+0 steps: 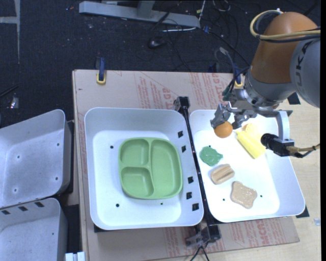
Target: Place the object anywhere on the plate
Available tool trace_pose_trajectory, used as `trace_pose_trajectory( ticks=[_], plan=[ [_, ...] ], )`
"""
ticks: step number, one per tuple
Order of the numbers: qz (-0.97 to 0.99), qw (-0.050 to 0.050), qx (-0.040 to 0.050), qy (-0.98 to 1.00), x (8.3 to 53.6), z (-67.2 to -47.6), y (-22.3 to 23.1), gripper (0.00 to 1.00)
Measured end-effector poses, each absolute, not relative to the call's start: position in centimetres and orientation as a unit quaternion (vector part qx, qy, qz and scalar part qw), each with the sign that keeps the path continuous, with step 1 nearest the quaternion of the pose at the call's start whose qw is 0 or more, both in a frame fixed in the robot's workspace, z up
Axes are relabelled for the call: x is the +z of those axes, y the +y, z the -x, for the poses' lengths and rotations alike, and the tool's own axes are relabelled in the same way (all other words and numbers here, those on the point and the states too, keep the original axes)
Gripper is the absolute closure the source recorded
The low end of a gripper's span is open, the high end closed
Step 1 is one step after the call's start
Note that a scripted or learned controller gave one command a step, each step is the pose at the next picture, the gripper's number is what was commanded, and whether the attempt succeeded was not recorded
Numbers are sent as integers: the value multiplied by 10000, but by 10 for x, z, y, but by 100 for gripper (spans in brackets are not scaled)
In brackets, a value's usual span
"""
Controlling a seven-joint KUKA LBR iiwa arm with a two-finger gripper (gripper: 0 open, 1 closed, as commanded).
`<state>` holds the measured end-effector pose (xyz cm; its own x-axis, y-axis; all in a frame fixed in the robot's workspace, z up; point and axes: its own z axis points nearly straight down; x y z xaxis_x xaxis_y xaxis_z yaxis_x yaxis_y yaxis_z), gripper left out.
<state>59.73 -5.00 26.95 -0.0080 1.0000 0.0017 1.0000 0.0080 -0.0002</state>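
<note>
Your arm (285,51) comes in from the right and its upper part is cut off by the frame's top and right edges, so you see just the orange band and grey wrist. The claw (224,120) hangs over the far left corner of the right bin (285,204), and its fingers are small and dark against the clutter of the wrist; an orange ball (223,130) sits right at their tips. You cannot tell from this slant whether the fingers are spread or pressed on the ball, or whether the ball is lifted or resting on the bin floor. The wrist covers the bin's far rim.

Beside the ball lies a yellow block (251,140), its far end partly under the wrist. Nearer you lie a green leafy piece (210,155), a tan roll (222,174) and a slice of toast (243,194), all apart from one another.

The left bin (97,153) holds the green plate (151,168), three compartments, lying flat in the middle. Dark clips run down the seam between the bins.

Both bins rest on a brown board worktop (142,89) with red printing, a yellow clamp (101,76) at its far left corner. White trays (30,153) at the left are cut off by the frame. Behind is dark speckled floor (46,35) with cables and a grey bar (137,12), also partly cut off.
</note>
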Motion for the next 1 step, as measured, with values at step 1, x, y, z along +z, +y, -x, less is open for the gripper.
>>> trace_pose_trajectory(
  ticks=[1],
  plan=[
    [7042, 9, -4, -7100, 267, -598, 7, 100]
  ],
)
